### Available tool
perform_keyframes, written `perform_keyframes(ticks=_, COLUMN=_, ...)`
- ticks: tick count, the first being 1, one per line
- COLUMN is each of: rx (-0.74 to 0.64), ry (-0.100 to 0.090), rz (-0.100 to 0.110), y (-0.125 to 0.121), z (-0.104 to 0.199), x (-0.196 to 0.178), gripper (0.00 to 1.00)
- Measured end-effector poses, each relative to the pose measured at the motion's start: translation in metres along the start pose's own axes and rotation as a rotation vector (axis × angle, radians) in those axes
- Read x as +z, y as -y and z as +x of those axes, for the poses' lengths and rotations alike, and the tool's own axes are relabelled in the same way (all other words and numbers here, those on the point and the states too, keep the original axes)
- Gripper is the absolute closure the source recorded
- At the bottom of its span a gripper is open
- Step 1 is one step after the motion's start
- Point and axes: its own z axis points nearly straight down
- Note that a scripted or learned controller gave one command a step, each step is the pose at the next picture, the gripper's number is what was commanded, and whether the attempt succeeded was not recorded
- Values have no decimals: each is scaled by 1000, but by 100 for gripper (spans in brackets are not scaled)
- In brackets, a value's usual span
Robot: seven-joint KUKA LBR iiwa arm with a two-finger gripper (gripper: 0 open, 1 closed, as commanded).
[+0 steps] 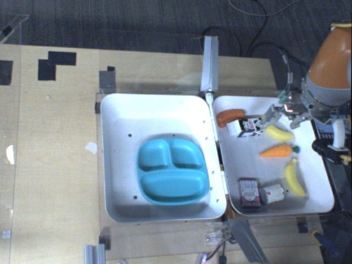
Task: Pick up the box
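Table (55, 147): pale wood-toned top, with black tape patches (55, 64) at its far left and a clear panel edge running across the left side. Beyond it, dark grey carpeted floor (137, 10) with a thin cable (258, 7) looped on it.

Left bin (115, 120): white, shallow, holding a blue divided tray (173, 170) lying flat near the middle.

Right bin (324, 199): white, set just beside the left one, a grey metal bar (209, 65) rising at the seam behind them. Contents:
- sausage (231, 116), far left corner
- small white box with dark print (245, 126), just beside the sausage, toward the far side
- yellow banana (279, 133), near the box
- carrot (278, 152), mid-bin
- second banana (294, 180), right side
- dark maroon box (249, 193), near left corner, touching a small grey-white can (273, 193) lying on its side

Arm: grey with orange band (331, 65), entering at the right over the far right of the bin. Tool (287, 110): above the far banana, near the white box; whether released or clenched, cannot tell.
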Motion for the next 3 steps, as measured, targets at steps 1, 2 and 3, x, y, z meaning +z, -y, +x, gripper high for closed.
perform_keyframes(ticks=1, rx=-38, ry=2, rz=-8, y=56, z=-8, x=122, gripper=0)
perform_keyframes(ticks=2, rx=57, ry=1, rz=-1, y=45, z=-20, x=84, gripper=0)
perform_keyframes(ticks=3, rx=145, ry=1, rz=-9, y=92, z=18, x=121, gripper=0)
